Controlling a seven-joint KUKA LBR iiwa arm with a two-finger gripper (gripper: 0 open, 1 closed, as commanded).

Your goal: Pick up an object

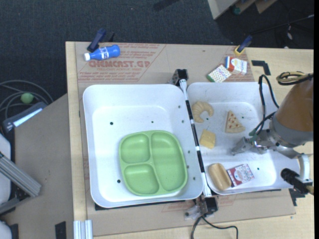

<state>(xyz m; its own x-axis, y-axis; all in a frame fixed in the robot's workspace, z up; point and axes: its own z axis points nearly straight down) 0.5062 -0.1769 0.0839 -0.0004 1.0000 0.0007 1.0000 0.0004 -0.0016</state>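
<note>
The right bin holds a tan croissant, a triangular pizza slice, a yellow cheese wedge, a bread roll and a red and white packet. My gripper hangs low over the bin floor, below the pizza slice and above the packet, right of the cheese wedge. Nothing shows held in it. The grey arm with its orange band comes in from the right.
The left bin carries a green divided plate. On the bench behind the bins lie a blue and white bottle and small cartons. A black cable hangs over the right bin's far corner.
</note>
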